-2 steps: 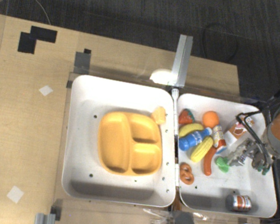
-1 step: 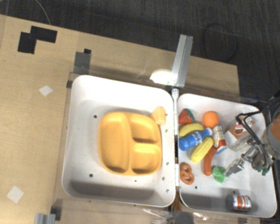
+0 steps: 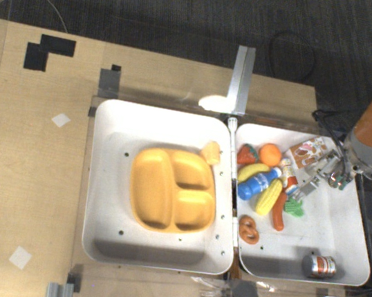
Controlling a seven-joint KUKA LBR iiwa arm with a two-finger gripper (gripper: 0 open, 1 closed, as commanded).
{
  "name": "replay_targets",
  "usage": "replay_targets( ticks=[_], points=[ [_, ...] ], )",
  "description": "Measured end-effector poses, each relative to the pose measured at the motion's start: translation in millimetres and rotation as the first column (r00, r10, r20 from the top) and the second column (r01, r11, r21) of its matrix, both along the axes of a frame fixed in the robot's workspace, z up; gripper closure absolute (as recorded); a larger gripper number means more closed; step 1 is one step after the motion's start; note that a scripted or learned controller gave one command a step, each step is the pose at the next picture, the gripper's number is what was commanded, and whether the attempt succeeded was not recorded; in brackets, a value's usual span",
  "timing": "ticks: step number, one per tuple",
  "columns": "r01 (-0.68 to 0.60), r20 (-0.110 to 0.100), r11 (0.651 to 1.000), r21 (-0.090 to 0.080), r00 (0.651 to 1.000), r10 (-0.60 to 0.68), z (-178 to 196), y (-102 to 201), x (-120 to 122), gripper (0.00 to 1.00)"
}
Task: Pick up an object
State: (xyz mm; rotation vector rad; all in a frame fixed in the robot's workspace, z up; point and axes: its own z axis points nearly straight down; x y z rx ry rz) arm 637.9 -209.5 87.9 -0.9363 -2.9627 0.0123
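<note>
Clustered at the left side of the right bin (image 3: pixel 357 241): a smooth orange ball (image 3: pixel 270 153), a red piece (image 3: pixel 246 153) beside it, a curved banana (image 3: pixel 252 171), a blue bottle (image 3: pixel 257 183), a bumpy corn cob (image 3: pixel 268 196), a slim red sausage-like piece (image 3: pixel 278 215), a leafy green bit (image 3: pixel 294 207) and a looped brown pretzel (image 3: pixel 249 229). Packed so tightly that most touch or overlap. Just beside the pile, over its right edge, the claw (image 3: pixel 306 187), metallic and slanted down-left; whether spread or pressed together, cannot tell. Behind it, a printed glossy packet (image 3: pixel 306 153) at the bin's far side. Well apart, near the front corner, a shiny can (image 3: pixel 320 265) on its side. In the left bin (image 3: pixel 109 167), a yellow moulded tray (image 3: pixel 169 189) with three rounded compartments, and a small pale lump (image 3: pixel 210 152) at its far right corner. Under both bins, a pale wood-toned bench (image 3: pixel 21 174).
</note>
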Motion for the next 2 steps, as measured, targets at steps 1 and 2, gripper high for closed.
replay_targets(
  ticks=[1,2],
  points=[
    [0.569,0.037,0.822,0.001,0.822,-0.568,1,7,24,0.0],
    [0.641,0.037,0.768,0.0,0.767,-0.641,-1,75,-1,0.0]
  ],
)
